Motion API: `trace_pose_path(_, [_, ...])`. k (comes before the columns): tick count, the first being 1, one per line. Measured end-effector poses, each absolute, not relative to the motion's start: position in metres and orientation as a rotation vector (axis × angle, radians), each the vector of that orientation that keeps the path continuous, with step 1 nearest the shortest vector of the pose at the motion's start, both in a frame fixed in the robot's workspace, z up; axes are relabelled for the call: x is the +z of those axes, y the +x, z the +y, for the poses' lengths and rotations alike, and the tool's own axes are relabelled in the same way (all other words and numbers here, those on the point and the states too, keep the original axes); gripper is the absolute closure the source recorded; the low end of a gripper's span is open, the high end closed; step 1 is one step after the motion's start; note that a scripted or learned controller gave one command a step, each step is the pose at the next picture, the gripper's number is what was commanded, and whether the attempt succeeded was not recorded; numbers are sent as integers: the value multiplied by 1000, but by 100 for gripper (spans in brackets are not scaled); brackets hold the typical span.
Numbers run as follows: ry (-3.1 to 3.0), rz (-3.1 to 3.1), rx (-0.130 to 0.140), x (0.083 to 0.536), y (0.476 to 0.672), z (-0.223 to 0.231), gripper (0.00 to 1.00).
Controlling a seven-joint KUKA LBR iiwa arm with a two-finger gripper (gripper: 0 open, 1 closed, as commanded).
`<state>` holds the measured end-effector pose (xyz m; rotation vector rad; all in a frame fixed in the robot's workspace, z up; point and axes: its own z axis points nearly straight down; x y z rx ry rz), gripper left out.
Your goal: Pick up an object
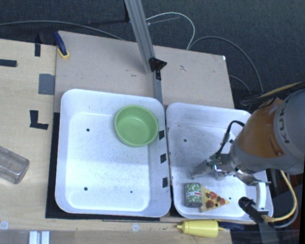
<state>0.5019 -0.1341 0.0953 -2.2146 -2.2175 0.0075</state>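
In the right bin (195,117), my gripper (200,170) hangs low over the middle of the floor, reaching in from the right under the orange wrist band (259,135). Just in front of it lie a small green can (192,194) and, touching the can's right side, a toy pizza slice (213,199). The gripper's tip is a short way above and behind the can, apart from it. A light green bowl (136,125) stands upright in the far right part of the left bin (71,154).
A yellow mustard bottle (202,228) lies on the bench just outside the right bin's front rim. A clear plastic container (2,162) lies far left. A grey metal pole (141,28) slants down to the bins' back edge. Cables run behind the bench.
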Motion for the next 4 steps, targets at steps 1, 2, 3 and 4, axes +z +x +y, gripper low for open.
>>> trace_pose_path(1, [-2216, -2221, 3, 108, 503, -134, 100])
trace_pose_path(2, [-2222, -2226, -4, 169, 511, -133, 100])
trace_pose_path(3, [-2221, -2226, -3, 213, 517, -130, 100])
trace_pose_path(4, [-2222, -2227, -4, 266, 519, -129, 100])
